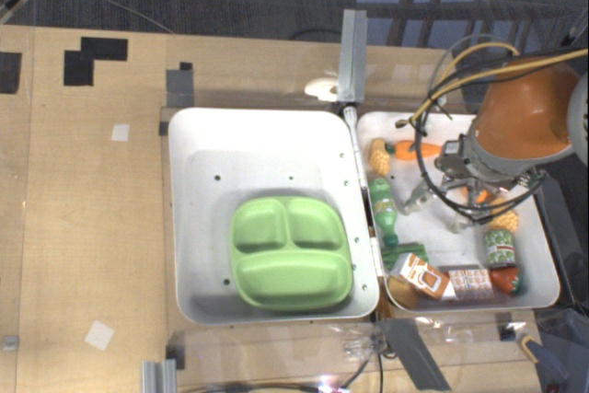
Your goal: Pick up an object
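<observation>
The left bin holds one thing — a green divided tray toward its front edge. The right bin is crowded: a corn cob and carrot near the back-left corner, a green bottle along the left wall, an orange carton, a wrapped bar and a green-labelled can along the front. No lettering is legible. The gripper reaches down over the bin's middle — I cannot tell its grip state.
</observation>
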Tool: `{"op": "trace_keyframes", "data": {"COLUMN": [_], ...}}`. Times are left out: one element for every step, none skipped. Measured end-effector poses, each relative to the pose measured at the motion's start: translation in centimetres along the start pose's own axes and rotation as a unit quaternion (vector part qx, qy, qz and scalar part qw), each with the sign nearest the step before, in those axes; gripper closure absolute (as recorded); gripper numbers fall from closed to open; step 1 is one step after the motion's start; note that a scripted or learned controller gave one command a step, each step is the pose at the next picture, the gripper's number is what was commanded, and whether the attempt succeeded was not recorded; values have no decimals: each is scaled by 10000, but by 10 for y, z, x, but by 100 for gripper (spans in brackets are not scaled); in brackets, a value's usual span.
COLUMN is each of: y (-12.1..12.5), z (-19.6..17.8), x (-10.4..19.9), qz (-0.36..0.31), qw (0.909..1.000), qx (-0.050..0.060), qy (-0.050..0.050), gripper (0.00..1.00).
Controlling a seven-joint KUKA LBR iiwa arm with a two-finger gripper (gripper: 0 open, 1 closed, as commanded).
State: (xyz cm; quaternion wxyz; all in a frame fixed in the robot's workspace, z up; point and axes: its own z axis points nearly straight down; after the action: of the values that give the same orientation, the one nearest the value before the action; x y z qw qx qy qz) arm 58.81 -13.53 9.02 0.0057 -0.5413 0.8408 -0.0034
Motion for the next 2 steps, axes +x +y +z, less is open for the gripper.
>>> {"op": "trace_keyframes", "data": {"y": [-67,-20], "z": [2,1], "x": [-12,31], "qz": [272,260], "qw": [9996,9997], "qx": [4,-6], "qy": [-1,6], "gripper": [0,0]}}
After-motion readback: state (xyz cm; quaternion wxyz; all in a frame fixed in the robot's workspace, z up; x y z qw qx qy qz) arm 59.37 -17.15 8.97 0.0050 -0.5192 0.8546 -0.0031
